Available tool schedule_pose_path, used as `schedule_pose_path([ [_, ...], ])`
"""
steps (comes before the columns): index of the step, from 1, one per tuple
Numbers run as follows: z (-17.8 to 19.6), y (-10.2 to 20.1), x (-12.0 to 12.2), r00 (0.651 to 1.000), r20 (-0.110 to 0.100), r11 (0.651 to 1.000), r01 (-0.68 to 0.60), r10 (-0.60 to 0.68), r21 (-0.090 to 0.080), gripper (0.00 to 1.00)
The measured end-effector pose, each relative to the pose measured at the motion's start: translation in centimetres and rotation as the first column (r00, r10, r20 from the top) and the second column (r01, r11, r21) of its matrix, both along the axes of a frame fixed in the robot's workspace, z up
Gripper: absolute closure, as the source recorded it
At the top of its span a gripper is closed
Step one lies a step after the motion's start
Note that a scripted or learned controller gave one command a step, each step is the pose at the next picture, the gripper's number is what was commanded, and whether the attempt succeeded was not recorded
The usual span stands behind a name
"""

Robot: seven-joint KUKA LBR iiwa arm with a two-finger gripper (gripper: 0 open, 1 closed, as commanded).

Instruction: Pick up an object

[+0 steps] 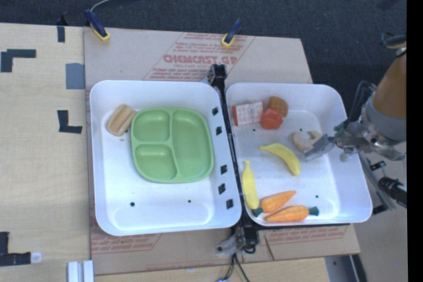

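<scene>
The bench (39, 162) is pale wood, with a cardboard sheet (198, 56) clamped on it under two white bins. The left bin (112, 208) holds a green divided plate (172, 145) and, just beside the plate's upper left corner, a tan bread piece (120, 119). The right bin (330, 208) holds the loose food items.

The arm (390, 102) reaches in from the right, its orange band above the grey wrist at the bin's right rim. The gripper (320, 145) sits low over the right side of the right bin, its grey fingers pointing left toward a small beige lump (304, 139), which lies right at the fingertips. Whether they touch it or how far apart the fingers stand, I cannot tell.

Near the bin's middle lies a yellow banana (282, 158), just below and left of the lump. A second banana (250, 186) lies along the left wall. Two carrots (285, 207) lie side by side near the front wall. At the back sit a red-and-white box (246, 113), a red tomato (271, 119) touching it, and a brown piece (277, 105) just behind the tomato.
</scene>
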State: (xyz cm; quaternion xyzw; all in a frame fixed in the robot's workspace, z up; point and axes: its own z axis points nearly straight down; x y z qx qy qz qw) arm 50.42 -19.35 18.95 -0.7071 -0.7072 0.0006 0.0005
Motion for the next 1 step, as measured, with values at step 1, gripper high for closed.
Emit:
schedule_pose_path([
  [1, -7.9, 4.01, 7.36, 1.0, 0.006, 1.0, -0.002, 0.002, -0.001, 0.0],
])
